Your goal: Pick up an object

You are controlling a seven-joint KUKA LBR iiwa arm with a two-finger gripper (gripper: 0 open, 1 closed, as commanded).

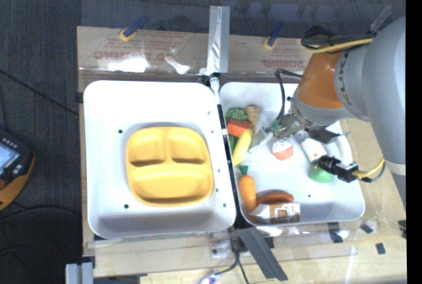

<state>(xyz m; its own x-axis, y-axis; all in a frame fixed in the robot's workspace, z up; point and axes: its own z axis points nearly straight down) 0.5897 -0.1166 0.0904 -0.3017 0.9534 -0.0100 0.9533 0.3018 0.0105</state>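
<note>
a single fixed camera looks down at a slant from above the table point(89, 35), far enough to take in both white bins point(105, 101) whole, with dark floor beyond the top edge.

arm point(369, 72): enters from right, bent downward | gripper point(285, 126): low, pointing left

Yellow tray point(170, 165), white bins point(105, 105), orange carrot point(247, 192).
</note>
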